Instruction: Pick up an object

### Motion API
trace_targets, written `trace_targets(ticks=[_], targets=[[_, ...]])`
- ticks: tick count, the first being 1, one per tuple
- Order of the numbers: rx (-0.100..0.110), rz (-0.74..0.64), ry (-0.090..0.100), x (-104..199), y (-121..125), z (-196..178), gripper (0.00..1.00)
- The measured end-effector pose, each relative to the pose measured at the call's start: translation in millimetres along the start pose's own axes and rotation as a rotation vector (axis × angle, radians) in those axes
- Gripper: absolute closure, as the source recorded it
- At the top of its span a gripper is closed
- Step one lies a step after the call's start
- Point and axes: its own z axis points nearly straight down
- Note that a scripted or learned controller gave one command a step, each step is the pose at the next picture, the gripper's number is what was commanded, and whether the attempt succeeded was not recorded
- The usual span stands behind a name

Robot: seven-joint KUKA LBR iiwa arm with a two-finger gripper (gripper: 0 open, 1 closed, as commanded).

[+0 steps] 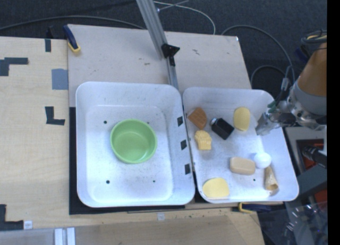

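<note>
Pick not yet made: gripper (264, 124) poised at the right bin's (281, 148) far edge, its state not discernible, nothing seen held; black block (222, 128) and foam pieces left lying.

Robotics lab: plywood desk (32, 106) patched with tape marks, two white bins (87, 132) side by side, loose cables (202, 13) trailing over dark carpet (265, 5), aluminium pole (149, 10).
</note>
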Motion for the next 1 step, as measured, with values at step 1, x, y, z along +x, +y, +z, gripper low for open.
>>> trace_targets(ticks=[1], targets=[[0.002, -0.005, 0.002, 52.8, 18.6, 7.2, 1.0]])
